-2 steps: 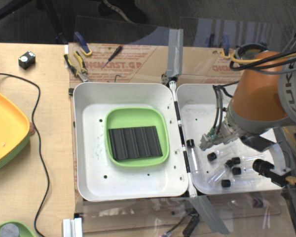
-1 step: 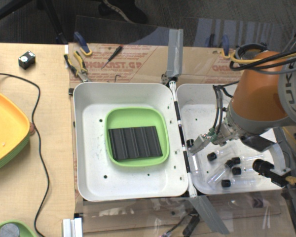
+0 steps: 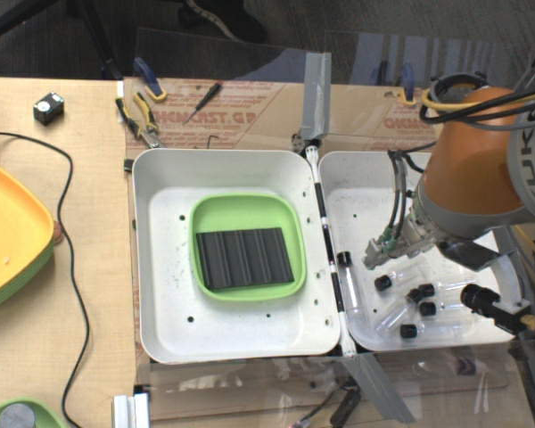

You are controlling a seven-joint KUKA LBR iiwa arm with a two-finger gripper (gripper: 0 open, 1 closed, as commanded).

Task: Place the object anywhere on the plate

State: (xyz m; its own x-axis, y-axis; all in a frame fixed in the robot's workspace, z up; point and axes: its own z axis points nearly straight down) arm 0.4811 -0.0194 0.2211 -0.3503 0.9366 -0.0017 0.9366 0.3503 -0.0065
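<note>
A green square plate (image 3: 246, 210) lies in the left bin (image 3: 160, 239). On it rests a dark grey ribbed rectangular object (image 3: 248, 258), lying flat and covering most of the plate's floor. My gripper (image 3: 381, 251) hangs over the right bin (image 3: 357, 194), well to the right of the plate, low over the bin's middle. The orange wrist band and grey arm hide the bin's right part. Nothing shows between the gripper's tips.
Several clear tubes with black caps (image 3: 419, 308) lie on the right bin's floor in front of the gripper. A small black piece (image 3: 343, 259) sits by the divider. Yellow and green dishes (image 3: 9, 239) and a cable lie on the wooden bench at left.
</note>
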